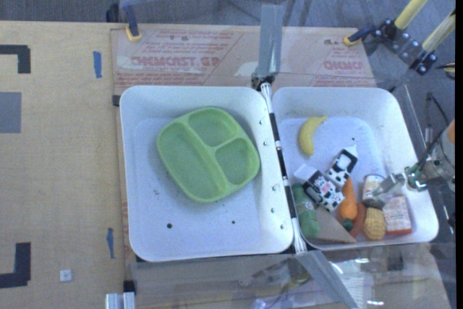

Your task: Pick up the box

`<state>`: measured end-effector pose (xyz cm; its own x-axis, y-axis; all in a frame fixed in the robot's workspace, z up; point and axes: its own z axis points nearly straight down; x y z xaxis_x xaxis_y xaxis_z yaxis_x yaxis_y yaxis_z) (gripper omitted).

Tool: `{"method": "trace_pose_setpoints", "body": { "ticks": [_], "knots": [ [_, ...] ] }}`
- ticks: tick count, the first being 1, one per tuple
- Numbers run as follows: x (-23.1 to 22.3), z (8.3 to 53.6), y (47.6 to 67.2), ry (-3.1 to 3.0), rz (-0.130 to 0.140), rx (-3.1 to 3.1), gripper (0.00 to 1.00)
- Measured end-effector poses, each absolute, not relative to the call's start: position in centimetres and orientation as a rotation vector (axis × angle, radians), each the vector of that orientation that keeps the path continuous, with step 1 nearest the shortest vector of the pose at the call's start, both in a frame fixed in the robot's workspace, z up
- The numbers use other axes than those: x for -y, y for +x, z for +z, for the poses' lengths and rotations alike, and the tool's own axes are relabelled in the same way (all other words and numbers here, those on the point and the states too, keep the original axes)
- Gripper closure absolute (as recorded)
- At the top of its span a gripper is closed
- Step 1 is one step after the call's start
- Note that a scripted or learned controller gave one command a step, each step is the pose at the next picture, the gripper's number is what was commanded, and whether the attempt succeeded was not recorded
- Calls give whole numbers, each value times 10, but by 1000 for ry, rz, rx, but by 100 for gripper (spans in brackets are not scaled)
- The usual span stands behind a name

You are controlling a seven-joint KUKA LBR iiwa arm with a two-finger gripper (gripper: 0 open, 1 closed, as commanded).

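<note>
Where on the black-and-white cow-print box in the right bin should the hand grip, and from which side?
Grip the cow-print box across its narrow width near its upper end by the bin's open floor, coming from above. It lies flat and slanted; its lower end crowds the carrot and green vegetable, leaving little finger room there.

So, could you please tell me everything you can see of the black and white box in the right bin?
The box is slim and oblong, printed in black and white cow-like patches, apparently cardboard. It lies flat and slanted in the right bin, one end towards the banana, the other low by the divider. The carrot touches its lower right side. The end effector sits to its right, apart from it.
</note>
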<state>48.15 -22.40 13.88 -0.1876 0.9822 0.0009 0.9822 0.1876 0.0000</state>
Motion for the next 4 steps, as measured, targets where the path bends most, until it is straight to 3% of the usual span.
{"method": "trace_pose_setpoints", "body": {
  "ticks": [1, 2, 3, 4],
  "knots": [
    [220, 98, 480, -1995, -5, 2420, 0],
    [221, 109, 481, -2003, -7, 2422, 100],
    [221, 109, 481, -2001, -6, 2421, 0],
    [217, 90, 484, -1995, -16, 2425, 0]
  ]
}}
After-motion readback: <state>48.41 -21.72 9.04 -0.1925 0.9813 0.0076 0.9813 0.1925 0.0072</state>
